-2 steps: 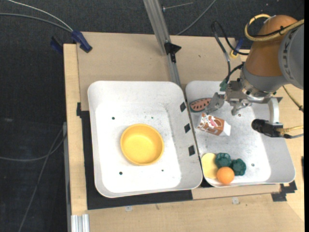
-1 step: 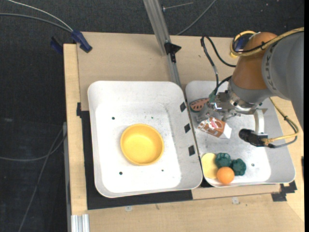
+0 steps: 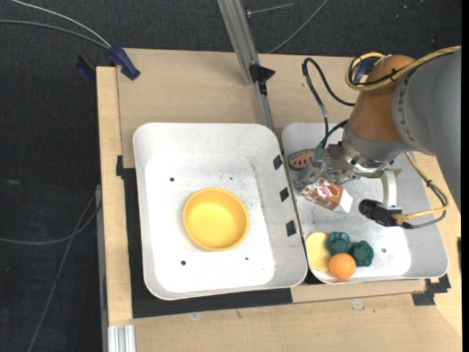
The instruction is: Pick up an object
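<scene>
A pale wooden bench (image 3: 190, 79) is standing on dark carpeted floor (image 3: 44, 160), which is showing to the left and along the top. Thin grey cables (image 3: 51, 17) are trailing across the carpet. A blue clamp (image 3: 123, 61) is gripping the bench's upper left corner. A slanted metal post (image 3: 238, 31) is rising from the bench's middle. Even, soft light is falling over everything.
</scene>
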`<action>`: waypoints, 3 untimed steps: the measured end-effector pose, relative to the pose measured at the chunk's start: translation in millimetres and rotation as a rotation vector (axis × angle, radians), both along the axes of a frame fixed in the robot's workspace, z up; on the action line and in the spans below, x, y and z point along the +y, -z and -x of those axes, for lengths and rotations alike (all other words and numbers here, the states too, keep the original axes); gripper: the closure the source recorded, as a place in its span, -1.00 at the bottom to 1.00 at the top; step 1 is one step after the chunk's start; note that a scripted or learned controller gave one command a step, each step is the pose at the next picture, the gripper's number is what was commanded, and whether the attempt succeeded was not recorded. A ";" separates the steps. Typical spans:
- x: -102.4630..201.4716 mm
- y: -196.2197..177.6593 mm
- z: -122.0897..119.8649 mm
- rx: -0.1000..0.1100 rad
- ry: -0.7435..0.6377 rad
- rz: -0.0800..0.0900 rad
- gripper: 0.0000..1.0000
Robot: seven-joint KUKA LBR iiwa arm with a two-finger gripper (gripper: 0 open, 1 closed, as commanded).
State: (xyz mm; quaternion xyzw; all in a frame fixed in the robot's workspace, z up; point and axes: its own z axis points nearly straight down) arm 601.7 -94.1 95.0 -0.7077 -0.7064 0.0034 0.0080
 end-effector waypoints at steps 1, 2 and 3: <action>0.8 -13.3 -1.5 -0.003 -0.001 -0.002 1.00; -9.1 -73.2 -4.0 -0.024 0.000 0.007 1.00; -2.3 -127.6 -13.9 -0.023 -0.003 0.005 1.00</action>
